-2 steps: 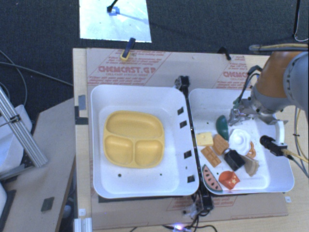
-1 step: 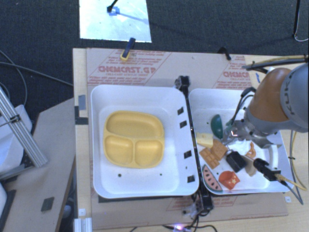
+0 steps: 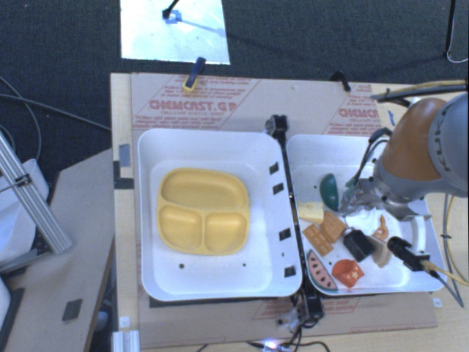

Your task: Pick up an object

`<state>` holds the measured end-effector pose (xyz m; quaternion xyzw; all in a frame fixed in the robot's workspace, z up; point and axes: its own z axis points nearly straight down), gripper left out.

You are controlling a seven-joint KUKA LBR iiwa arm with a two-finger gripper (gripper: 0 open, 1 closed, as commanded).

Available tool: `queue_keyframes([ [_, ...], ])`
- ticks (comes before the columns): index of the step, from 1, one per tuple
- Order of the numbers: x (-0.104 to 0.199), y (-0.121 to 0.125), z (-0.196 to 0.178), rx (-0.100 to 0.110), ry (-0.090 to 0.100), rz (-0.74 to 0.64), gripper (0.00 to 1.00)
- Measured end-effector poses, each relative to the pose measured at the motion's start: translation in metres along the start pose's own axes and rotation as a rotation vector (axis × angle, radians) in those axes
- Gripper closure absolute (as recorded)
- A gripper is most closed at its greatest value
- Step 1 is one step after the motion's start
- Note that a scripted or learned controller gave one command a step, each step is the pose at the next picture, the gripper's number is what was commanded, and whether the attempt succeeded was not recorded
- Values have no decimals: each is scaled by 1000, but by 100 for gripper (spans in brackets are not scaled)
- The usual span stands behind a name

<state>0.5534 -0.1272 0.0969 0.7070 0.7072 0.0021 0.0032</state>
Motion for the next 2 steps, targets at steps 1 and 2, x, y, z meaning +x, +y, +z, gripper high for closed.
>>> queue_keyframes([
  [1, 0, 1, -10, -2, 0, 0, 100],
  [2, 0, 2, -21, -5, 0, 0, 100],
])
